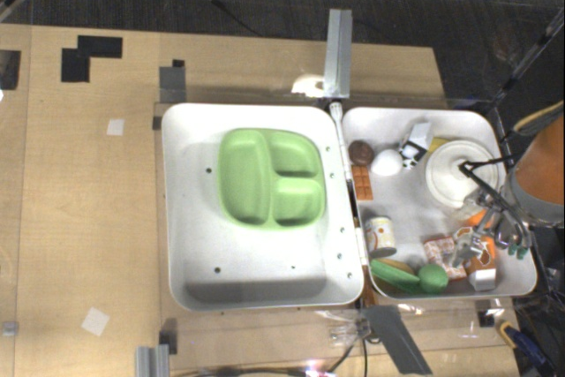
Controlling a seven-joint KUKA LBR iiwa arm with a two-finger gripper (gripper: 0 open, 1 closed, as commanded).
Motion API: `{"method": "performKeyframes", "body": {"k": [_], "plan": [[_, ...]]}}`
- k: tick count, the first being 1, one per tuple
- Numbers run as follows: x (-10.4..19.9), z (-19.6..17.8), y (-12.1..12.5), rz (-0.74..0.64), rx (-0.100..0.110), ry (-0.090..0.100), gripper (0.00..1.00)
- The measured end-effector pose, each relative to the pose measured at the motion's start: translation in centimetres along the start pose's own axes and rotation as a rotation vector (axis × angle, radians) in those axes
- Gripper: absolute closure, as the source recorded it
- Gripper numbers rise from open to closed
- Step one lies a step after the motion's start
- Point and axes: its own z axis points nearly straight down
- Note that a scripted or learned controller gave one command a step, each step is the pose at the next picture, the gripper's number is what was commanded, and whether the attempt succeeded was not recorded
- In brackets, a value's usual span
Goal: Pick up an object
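1. Fingers cannot be read for spread or pinch: the gripper (pixel 484 236) sits low over the clutter in the near right corner of the right bin (pixel 415 121), and its tip blends into the small things there.
2. Nothing is clearly lifted, so I judge the step to be the reach and close, with the pick not yet done.
3. The likeliest target is the crumpled packet (pixel 440 250), just left of the gripper; a small white block (pixel 483 279) lies just beside it, towards the bin's near wall.
4. The packet's long axis seems to run roughly left to right, but it is too crumpled to say which end leads.
5. The next move calls for a close across the packet's short side, then a straight lift clear of the green vegetable (pixel 406 275) nearby.
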Motion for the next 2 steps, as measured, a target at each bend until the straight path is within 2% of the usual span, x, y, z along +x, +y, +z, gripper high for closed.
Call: {"method": "performKeyframes", "body": {"k": [2], "plan": [[0.01,0.01,-0.01,0.001,0.0,0.0,0.0]]}}
